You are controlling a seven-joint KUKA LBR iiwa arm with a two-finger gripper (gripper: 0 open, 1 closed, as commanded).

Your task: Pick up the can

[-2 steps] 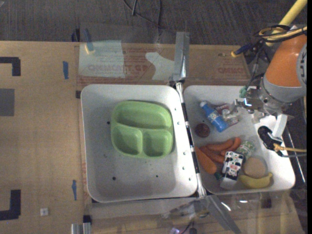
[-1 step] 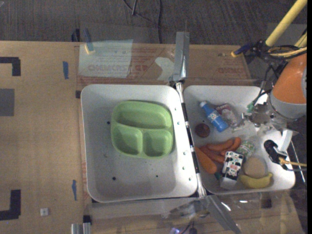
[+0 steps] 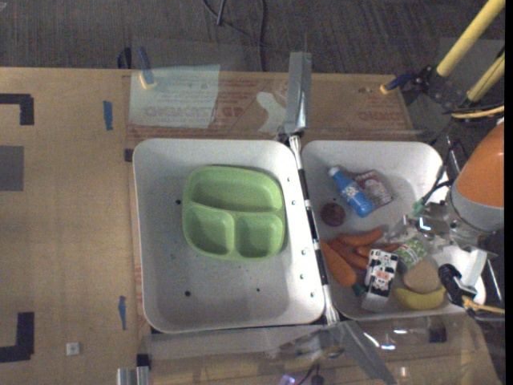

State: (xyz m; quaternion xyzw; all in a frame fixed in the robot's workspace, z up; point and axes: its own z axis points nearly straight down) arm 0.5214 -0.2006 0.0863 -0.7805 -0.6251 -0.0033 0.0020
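Note:
A small green-and-white can [image 3: 410, 253] lies in the right bin [image 3: 377, 152], between the carrots [image 3: 353, 251] and a round tan item [image 3: 422, 277]. My gripper [image 3: 425, 224] hangs over the bin's right side, just above and right of the can, and its grey body hides the can's upper end. The orange-banded arm [image 3: 486, 184] comes in from the right edge. A dark round object [image 3: 333, 213] rests near the bin's left wall.
The right bin also holds a blue bottle [image 3: 351, 191], a reddish packet [image 3: 375, 188], a printed carton [image 3: 380, 277] and a banana [image 3: 421, 298]. A green divided plate [image 3: 234, 212] sits in the left bin [image 3: 160, 295]. Yellow poles [image 3: 473, 26] stand at the top right.

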